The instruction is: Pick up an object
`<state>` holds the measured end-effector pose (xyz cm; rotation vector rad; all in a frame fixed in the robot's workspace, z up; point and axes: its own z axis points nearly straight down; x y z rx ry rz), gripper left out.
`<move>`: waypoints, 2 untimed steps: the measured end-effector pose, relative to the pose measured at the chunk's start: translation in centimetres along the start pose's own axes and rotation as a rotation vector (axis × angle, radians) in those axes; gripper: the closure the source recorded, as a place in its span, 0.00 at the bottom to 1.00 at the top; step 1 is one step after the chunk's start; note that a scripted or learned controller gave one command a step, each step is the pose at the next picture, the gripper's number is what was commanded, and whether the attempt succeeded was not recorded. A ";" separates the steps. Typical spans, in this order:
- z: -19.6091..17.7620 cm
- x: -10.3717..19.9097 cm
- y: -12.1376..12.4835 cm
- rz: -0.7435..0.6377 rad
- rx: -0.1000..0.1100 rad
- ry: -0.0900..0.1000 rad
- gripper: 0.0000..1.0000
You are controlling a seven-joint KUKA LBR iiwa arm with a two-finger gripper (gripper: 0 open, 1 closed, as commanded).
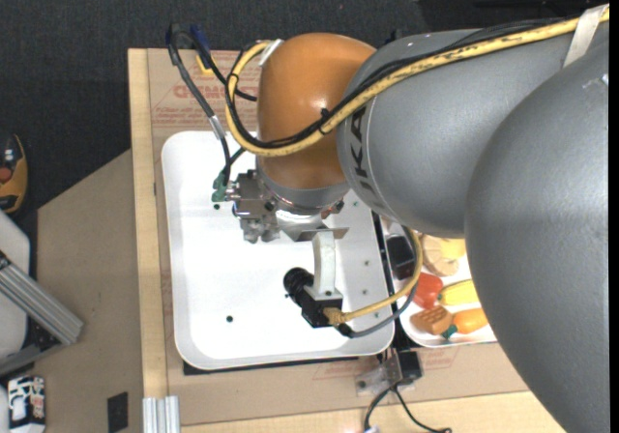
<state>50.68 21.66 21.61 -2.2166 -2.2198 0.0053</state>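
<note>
The arm [455,131] hangs over the left bin [193,257]; the objects [447,305] (orange, red and yellow pieces) lie in the right bin [416,330]. The end effector [253,218] state cannot be determined. Move above one piece before descending, away from the bin wall.

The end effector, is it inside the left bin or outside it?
Inside: the end effector hangs over the left bin's white floor, within its rim.
</note>
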 end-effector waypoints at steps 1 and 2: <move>-23.2 0.8 4.2 -0.001 -0.027 0.007 1.00; -9.5 0.8 2.4 0.002 0.009 -0.006 1.00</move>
